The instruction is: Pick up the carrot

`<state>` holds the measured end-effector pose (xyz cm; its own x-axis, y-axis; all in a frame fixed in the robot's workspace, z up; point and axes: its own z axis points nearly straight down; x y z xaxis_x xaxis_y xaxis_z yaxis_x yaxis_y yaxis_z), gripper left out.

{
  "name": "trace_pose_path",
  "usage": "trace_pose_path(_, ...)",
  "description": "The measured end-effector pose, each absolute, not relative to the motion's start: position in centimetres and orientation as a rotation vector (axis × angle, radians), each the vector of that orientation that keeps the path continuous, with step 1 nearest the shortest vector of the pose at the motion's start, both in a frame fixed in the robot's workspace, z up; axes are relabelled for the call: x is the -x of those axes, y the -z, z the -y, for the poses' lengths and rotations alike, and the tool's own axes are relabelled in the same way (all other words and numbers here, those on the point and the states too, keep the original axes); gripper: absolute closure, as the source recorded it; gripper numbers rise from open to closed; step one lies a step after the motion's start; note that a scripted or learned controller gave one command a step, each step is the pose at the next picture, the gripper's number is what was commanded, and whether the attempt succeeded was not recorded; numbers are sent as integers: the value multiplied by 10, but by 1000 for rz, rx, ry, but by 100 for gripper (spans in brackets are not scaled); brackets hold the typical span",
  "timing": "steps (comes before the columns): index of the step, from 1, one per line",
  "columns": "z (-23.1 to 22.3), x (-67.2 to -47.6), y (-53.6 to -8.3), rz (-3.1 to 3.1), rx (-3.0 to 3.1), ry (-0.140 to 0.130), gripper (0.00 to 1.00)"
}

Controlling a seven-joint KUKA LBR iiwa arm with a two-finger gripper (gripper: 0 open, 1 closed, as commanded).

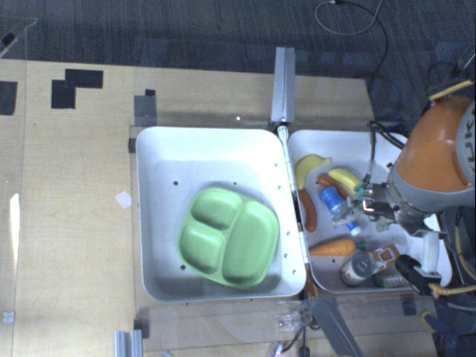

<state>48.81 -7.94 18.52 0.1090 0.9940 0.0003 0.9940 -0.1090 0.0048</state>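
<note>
The orange carrot (pixel 332 248) lies flat in the right bin (pixel 378 141), close to its front-left corner, pointing left to right. My gripper (pixel 367 202) hangs over the middle of that bin, up and to the right of the carrot and apart from it. It sits just right of a small blue bottle (pixel 332 199). The grey arm with its orange band (pixel 439 151) comes in from the right and hides the bin's right part.
The right bin also holds two yellow pieces (pixel 312 166) (pixel 344 178), a red sausage (pixel 309 210), and a tin can (pixel 357 268) beside the carrot. In the left bin (pixel 160 162) lies a green divided plate (pixel 229 235). A metal post (pixel 283 88) stands between the bins.
</note>
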Motion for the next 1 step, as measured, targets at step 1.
trace_pose_path(1,99,-488,-240,-1935,-2469,-6,0)
